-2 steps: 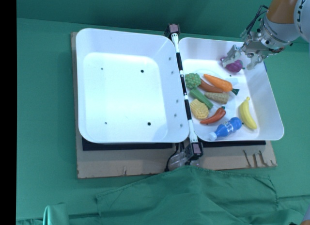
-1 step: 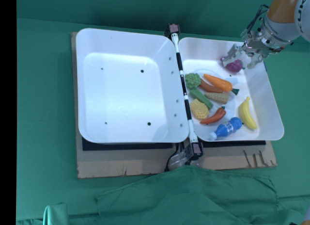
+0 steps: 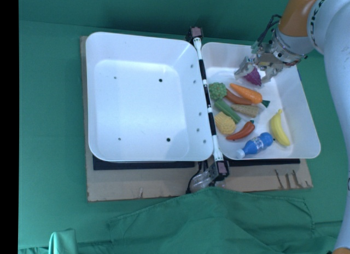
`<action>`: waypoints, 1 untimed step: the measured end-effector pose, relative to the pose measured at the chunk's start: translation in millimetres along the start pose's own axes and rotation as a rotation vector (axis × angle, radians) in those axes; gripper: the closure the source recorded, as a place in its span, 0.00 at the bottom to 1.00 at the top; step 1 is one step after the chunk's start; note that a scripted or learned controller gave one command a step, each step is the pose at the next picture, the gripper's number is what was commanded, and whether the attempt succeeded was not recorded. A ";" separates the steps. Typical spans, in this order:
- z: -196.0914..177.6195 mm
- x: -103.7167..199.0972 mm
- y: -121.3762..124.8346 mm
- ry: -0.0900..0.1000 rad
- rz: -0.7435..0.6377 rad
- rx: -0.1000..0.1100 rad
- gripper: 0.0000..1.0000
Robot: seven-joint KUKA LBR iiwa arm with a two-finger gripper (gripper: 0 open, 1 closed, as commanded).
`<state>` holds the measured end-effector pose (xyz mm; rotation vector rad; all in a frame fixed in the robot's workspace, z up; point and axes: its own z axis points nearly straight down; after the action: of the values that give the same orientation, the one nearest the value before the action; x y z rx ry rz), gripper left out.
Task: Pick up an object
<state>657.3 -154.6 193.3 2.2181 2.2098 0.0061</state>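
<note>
My claw hangs spread over the right bin's far end, a purple grape bunch directly beneath, between the fingers but not gripped; carrot and banana lie nearer the camera.

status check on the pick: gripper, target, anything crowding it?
Gripper over right bin, fingers astride purple grapes. Grapes not lifted, grasp unconfirmed. Orange carrot close beside them.

Hovering over the right bin: pincer, fingers spreading around purple grapes. Lying nearby: carrot, banana, blue bottle, corn, broccoli.
</note>
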 end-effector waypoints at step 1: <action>-24.4 12.3 46.2 0.001 -0.003 -0.001 0.00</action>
<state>703.2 -142.3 218.2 2.2144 2.2139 0.0086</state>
